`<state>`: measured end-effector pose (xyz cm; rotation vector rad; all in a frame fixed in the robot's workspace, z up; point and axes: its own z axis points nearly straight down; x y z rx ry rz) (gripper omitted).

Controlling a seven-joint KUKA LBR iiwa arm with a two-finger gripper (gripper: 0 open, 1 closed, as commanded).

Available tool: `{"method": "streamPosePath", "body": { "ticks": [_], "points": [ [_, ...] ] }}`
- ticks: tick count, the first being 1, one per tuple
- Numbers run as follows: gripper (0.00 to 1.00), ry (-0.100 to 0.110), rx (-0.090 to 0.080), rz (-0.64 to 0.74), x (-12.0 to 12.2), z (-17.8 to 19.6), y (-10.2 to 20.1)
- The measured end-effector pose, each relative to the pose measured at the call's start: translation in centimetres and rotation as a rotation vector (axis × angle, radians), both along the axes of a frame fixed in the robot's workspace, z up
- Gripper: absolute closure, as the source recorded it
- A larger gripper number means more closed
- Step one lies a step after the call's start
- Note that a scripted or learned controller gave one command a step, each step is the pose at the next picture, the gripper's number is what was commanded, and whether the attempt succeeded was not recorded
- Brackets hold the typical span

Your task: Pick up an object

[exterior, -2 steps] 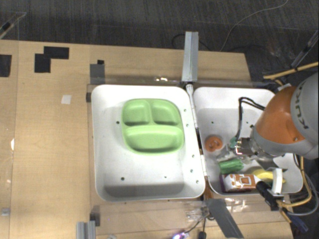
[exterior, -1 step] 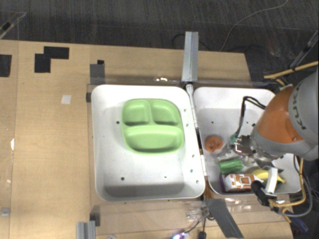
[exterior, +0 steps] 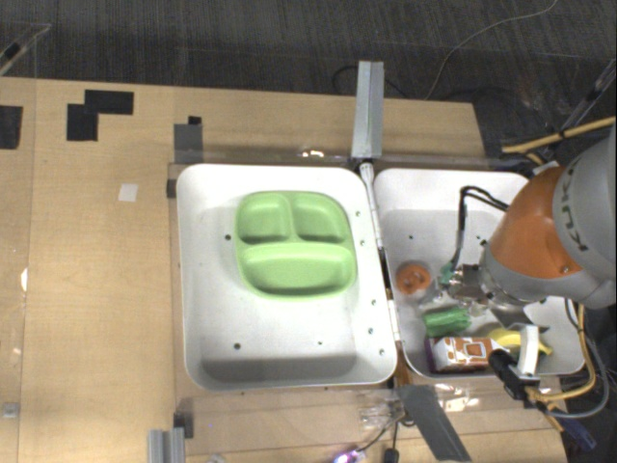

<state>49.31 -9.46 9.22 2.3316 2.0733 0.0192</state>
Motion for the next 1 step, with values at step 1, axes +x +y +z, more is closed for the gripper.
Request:
{"method": "streamPosePath", "body": {
  "ticks": [1],
  "points": [
    [0.0, 0.001, 0.006, 0.113, 0.12, -0.02, -1.08]
  ]
}}
